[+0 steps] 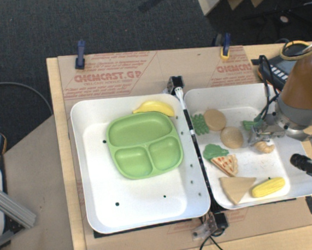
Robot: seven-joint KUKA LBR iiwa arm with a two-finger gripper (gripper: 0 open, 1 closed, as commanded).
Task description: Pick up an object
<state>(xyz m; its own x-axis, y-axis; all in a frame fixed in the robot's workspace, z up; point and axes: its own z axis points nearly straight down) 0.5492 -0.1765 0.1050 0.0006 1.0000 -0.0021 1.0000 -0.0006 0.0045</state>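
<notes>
Tan and rounded, a small potato-like piece point(264, 147) lies right of centre in the right bin point(235, 93), directly beneath the gripper point(260, 137); its short long axis runs roughly left to right across the frame. Whether the claw is spread or closed cannot be told, nor whether it touches the piece. Just left lie two beige discs point(215, 119) point(232, 138), a green leafy piece point(200, 124) and a pizza slice point(225, 164). A yellow corn cob point(268, 187) lies lower right, long axis near horizontal. The left bin point(97, 199) carries a green divided plate point(145, 145) and a banana point(155, 107).
</notes>
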